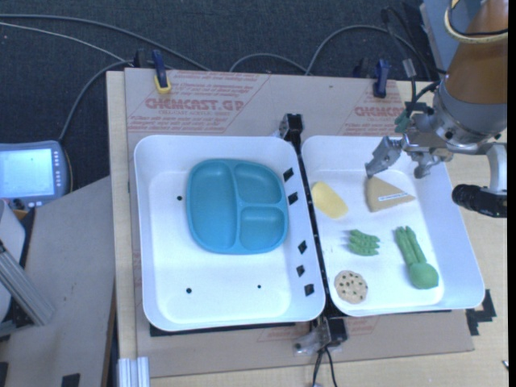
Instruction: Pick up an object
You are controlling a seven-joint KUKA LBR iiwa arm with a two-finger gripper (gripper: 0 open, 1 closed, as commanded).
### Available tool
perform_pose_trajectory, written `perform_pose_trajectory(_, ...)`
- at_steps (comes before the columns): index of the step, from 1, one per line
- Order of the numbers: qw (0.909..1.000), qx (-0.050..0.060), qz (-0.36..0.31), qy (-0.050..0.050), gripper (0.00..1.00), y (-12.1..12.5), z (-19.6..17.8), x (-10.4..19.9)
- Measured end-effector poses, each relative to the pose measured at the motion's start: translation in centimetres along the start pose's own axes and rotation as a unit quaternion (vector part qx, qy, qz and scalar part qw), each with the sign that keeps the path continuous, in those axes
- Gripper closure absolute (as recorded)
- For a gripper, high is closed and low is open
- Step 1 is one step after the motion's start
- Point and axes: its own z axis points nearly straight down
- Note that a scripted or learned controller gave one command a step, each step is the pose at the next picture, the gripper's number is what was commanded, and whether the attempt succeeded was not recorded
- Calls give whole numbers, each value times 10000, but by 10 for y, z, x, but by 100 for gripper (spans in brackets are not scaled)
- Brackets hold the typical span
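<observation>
The right bin (451, 216) holds several toy foods: a tan cheese wedge (389, 194), a yellow oval piece (329, 200), a small green leafy piece (363, 243), a long green vegetable (414, 258) and a chocolate-chip cookie (351, 286). My gripper (402, 163) hangs over the bin's far part, just above and behind the cheese wedge. Its two fingers (381, 159) are spread apart, open, with nothing between them.
The left bin (161, 240) holds a blue divided plate (238, 206). A black-marked divider (302, 216) runs between the bins. Clamps (161, 77) and cables sit at the bench's far edge, and a small screen (31, 172) stands off to the left.
</observation>
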Motion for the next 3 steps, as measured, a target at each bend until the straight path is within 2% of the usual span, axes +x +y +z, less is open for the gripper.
perform_pose_trajectory(1, 10000, -51, -11, -6, 0, 2, -5, 0)
perform_pose_trajectory(3, 10000, -14, -2, -1, 0, 0, 118, -1)
